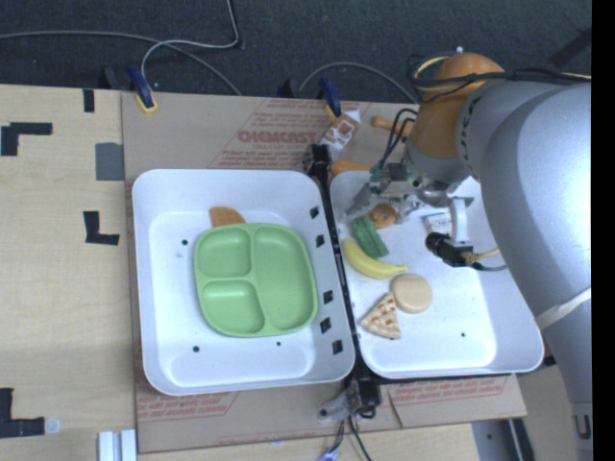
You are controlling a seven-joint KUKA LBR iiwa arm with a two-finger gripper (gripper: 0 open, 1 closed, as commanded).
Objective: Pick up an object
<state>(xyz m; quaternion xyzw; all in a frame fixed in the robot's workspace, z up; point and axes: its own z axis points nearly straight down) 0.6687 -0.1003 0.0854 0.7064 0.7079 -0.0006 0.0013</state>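
Arm bent over right bin; pincer low near banana; finger spread unreadable.

Even, bright light; slightly soft focus.

I'm looking down on a pale wooden bench with black tape marks sticking to it. A sheet of brown cardboard with red print is lying across it. Dark carpet is running along the back, thin cables are trailing over it, and blue clamps are gripping the cardboard's far edge.
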